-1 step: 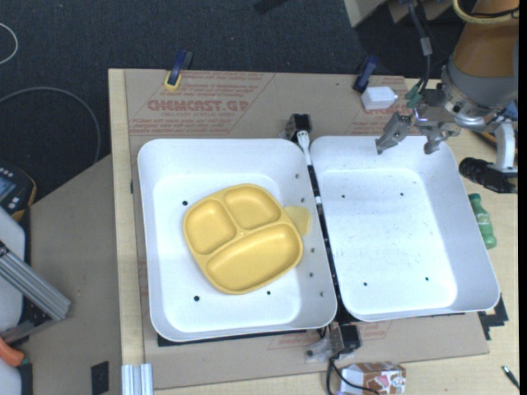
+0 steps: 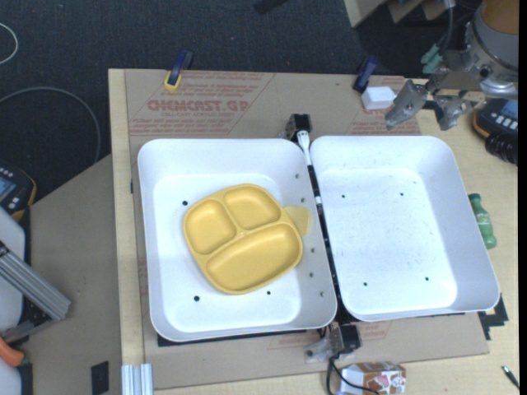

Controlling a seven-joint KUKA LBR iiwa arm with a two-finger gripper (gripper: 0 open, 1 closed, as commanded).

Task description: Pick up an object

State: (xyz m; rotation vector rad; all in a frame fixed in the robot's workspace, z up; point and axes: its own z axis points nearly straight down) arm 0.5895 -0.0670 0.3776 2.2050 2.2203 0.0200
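A yellow divided plate (image 2: 242,238) with three compartments lies flat in the left white bin (image 2: 165,163). A small pale yellow piece (image 2: 298,218) sticks out from under its right edge. My gripper (image 2: 427,112) hangs above the far edge of the right white bin (image 2: 461,188), well away from the plate. Its two fingers are spread apart with nothing between them.
A small white block (image 2: 378,98) sits on the cardboard behind the right bin, just left of the gripper. A green item (image 2: 482,220) lies outside the right bin's right wall. Clamps hold the board's far edge. Black brackets join the bins at the middle.
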